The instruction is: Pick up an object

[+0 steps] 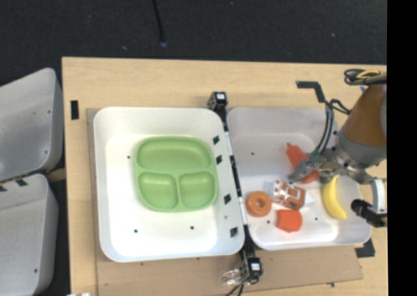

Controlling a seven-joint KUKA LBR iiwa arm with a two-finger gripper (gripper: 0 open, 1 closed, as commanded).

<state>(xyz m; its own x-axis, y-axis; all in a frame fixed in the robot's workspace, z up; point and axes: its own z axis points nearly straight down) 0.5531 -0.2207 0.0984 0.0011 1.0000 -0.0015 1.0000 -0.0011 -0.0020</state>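
An orange-red carrot-shaped piece [296, 155] lies in the right bin [260, 128], and the end effector [305, 172] sits just beside its lower end, fingers spread apart, with nothing seen between them. Near the carrot piece are a small clear packet [288, 193], an orange ring [258, 204], a red block [288, 221] and a banana [334, 198]. The left bin [117, 236] on the desk [156, 79] holds a green divided plate [175, 173].
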